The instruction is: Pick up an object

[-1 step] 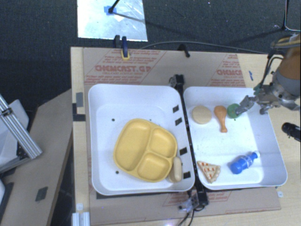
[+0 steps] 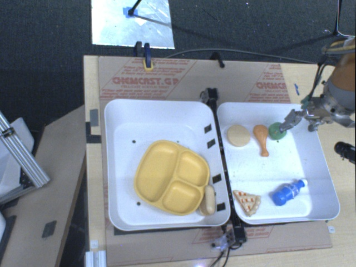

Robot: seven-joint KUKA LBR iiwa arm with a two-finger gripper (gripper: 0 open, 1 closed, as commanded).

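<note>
Two shallow white bins are seen side by side on a cardboard-covered bench, and the right bin (image 2: 320, 166) is taken as the landmark. The arm (image 2: 340, 85) is reached in from the right, its grey body and orange band held over that bin's far right corner, with the wrist angled down and leftward. The gripper (image 2: 290, 121) is carried low over the bin's far part, its slim metal tip ending at a small green round object (image 2: 276, 130). Whether the fingers are parted or closed, and whether the green object is actually gripped, cannot be told from this view.

Just left of the green object, inside the right bin, an orange drumstick-shaped piece (image 2: 261, 138) is laid with its narrow end toward the near side. Further left, by the bin's left wall, a flat, pale tan disc (image 2: 238, 135) is seen. At the bin's near edge a blue plastic bottle with a white cap (image 2: 288, 192) is laid on its side, and left of it a triangular, waffle-textured wedge (image 2: 247, 202) is found.

Left of the right bin, the left bin (image 2: 119, 149) is occupied by a smooth yellow tray with three compartments (image 2: 173, 177), and a beige oblong piece (image 2: 208, 199) is set against that tray's near right edge.
</note>
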